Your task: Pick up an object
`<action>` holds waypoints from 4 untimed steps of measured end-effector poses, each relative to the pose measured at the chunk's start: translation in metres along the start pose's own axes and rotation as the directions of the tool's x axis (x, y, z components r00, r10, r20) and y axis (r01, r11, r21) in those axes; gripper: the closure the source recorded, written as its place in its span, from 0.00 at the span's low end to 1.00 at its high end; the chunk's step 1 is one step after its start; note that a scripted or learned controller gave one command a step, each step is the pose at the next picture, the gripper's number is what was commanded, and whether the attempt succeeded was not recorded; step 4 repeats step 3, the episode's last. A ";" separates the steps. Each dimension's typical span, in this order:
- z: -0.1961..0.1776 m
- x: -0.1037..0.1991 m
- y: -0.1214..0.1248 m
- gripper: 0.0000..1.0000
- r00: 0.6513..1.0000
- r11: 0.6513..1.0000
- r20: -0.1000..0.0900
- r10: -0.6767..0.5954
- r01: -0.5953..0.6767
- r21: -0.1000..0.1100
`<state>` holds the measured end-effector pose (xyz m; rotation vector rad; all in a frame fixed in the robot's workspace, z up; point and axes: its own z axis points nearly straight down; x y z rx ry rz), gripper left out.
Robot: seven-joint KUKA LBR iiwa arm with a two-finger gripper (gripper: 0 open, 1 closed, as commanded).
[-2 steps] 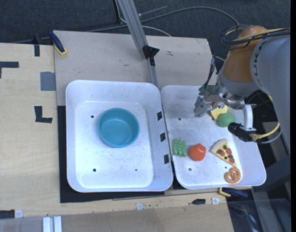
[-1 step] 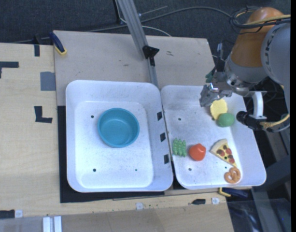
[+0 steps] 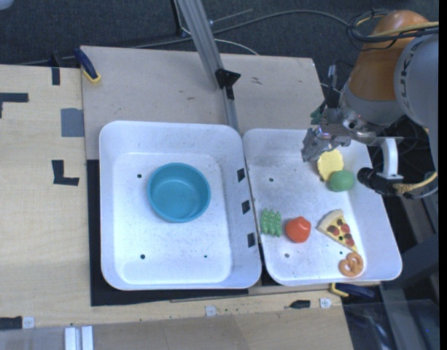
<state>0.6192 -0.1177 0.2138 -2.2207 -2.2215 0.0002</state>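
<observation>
Gripper [image 3: 319, 146] sits against the yellow toy [image 3: 329, 164]; its grip seemingly unreadable here.

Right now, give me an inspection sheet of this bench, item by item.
Surface: two white bins side by side, left bin, right bin.
Job's things: yellow piece, green ball, red piece, green toy, pizza slice, pretzel, all in the right bin.
Clutter: blue bowl in the left bin.
Grippers: gripper over the yellow piece; hold not confirmed.
Cables: wires near the arm.
Surroundings: metal pole.
</observation>
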 end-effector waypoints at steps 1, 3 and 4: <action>-0.011 0.057 -0.007 1.00 1.000 1.000 -0.001 -0.004 0.004 -0.001; -0.027 0.167 -0.031 1.00 1.000 1.000 -0.001 -0.004 0.004 0.000; -0.027 0.167 -0.031 1.00 1.000 1.000 -0.001 -0.004 0.004 0.000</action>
